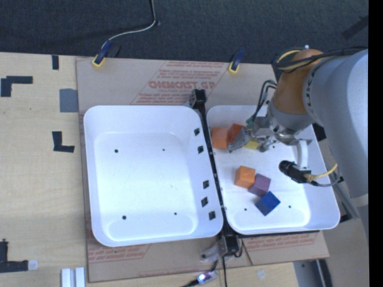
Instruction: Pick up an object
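I take the orange block (220,138) at the upper left of the right bin (299,220) as the likeliest target, since the end effector (244,140) sits just beside it, low in that corner. A small yellow piece (252,144) shows right at the tool, but I cannot tell whether it is gripped, and I cannot tell the state of the end effector from this angle.

The block looks rigid, light and flat-faced, probably foam or painted wood, so I judge it will neither crush nor roll. Two opposite flat sides are the place to pinch it. It lies near the bin's wall, which may crowd one side of the grasp.

Further down the same bin lie a second orange cube (245,176), touching a purple cube (260,185), with a blue cube (268,202) just below them. The left bin (99,124) sits alongside.

On the cardboard sheet (173,82) under both bins on the desk (36,178) I read red print, roughly "CHEMCAST"; the rest is too faint.
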`<state>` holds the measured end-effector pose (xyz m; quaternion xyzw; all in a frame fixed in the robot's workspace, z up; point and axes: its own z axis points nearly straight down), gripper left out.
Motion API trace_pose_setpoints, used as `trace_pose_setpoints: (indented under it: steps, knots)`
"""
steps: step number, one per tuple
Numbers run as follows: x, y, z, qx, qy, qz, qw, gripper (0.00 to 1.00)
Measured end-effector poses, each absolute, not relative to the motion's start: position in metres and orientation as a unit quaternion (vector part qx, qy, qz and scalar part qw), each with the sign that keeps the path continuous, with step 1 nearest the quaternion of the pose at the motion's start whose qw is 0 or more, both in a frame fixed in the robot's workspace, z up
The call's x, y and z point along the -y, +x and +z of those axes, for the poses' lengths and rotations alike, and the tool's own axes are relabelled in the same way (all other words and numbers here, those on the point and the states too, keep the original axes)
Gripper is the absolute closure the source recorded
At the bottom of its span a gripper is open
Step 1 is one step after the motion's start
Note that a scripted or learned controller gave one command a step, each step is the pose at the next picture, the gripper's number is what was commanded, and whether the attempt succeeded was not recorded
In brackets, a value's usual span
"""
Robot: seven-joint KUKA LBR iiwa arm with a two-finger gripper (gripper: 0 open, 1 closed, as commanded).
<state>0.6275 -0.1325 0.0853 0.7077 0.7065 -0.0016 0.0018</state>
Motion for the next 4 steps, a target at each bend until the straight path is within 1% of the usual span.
trace_pose_setpoints:
  steps: [1, 2, 3, 4]
  knots:
    - [0.133, 0.628, 0.095, -0.707, 0.707, -0.0024, 0.002, 1.0]
    - [0.133, 0.628, 0.095, -0.707, 0.708, -0.0022, 0.002, 0.0]
    - [0.124, 0.65, 0.087, -0.705, 0.709, -0.0113, -0.002, 0.0]
    - [0.105, 0.66, 0.084, -0.707, 0.707, -0.0191, -0.014, 0.0]
